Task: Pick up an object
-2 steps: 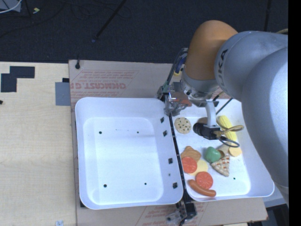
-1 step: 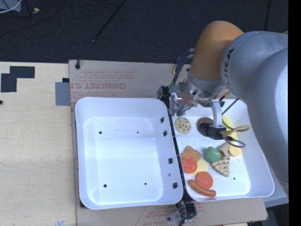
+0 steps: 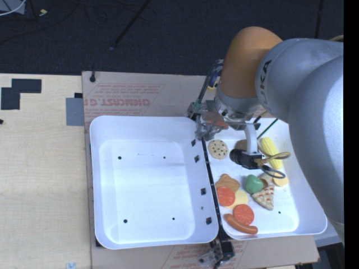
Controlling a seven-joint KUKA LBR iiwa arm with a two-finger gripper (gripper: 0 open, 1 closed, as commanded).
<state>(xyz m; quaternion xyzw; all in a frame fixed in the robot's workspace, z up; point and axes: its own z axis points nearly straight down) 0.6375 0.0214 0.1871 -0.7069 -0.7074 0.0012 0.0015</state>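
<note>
arm: grey arm [image 3: 305, 88] comes in from the view's right, with its orange band [image 3: 249, 55] above the wrist, and it covers the upper part of the right bin
gripper: gripper [image 3: 206, 129] sits low at the upper left corner of the right bin, right by the wall shared by the two bins
gripper state: cannot tell if wide or narrow, since the wrist hides the tip; nothing is seen held
right bin: white right bin [image 3: 305, 209] holds all the toy food, bunched in its left and middle part
cookie: round speckled cookie [image 3: 217, 149] lies just below and right of the gripper; it is the closest piece, and contact cannot be judged
corn: yellow corn [image 3: 268, 145] lies right of the cookie, near the arm
bread: tan bread piece [image 3: 228, 181] lies below the cookie, touching the tomato slice
tomato slice: red tomato slice [image 3: 226, 196] lies near the dividing wall
cheese: pale yellow cheese [image 3: 241, 198] lies just right of the tomato slice
pepper: green pepper [image 3: 253, 184] lies mid-bin, beside the pizza slice
pizza slice: pizza slice [image 3: 266, 198] points down and right
red disc: second red disc [image 3: 243, 213] lies below the cheese
sausage: sausage [image 3: 241, 225] lies along the near wall, just under the red disc
left bin: white left bin [image 3: 96, 150] stands side by side with the right bin, rims touching
cardboard: brown cardboard sheet [image 3: 140, 94] with red print lies under both bins
bench: light wood bench [image 3: 39, 178] shows to the view's left
</note>
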